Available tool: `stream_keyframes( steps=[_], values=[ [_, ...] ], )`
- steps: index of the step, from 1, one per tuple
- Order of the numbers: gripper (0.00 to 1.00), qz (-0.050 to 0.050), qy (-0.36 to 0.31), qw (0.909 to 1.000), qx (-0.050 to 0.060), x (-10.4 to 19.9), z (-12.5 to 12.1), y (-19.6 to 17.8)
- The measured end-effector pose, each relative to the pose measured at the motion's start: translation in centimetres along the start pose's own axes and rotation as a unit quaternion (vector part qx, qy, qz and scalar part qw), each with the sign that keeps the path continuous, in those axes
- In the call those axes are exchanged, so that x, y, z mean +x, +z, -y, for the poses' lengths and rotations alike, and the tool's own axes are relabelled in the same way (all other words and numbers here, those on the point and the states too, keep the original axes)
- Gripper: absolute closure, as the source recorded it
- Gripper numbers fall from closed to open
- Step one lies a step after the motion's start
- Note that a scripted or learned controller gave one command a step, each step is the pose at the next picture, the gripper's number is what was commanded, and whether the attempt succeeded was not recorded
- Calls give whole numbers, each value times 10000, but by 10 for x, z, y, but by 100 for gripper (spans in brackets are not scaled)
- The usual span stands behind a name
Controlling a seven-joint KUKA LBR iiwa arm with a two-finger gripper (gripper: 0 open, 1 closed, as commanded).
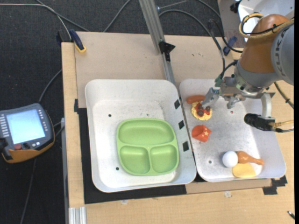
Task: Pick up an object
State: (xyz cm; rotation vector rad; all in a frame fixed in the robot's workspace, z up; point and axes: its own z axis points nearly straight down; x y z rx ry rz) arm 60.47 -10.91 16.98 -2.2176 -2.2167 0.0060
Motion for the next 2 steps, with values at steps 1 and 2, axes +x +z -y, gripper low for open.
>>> stream_keyframes(
  steps=[1, 2],
  values=[
    [0, -3, 1, 10000, 9, -3, -3, 62],
    [0, -1, -4, 10000, -23, -2, -3, 85]
  ],
)
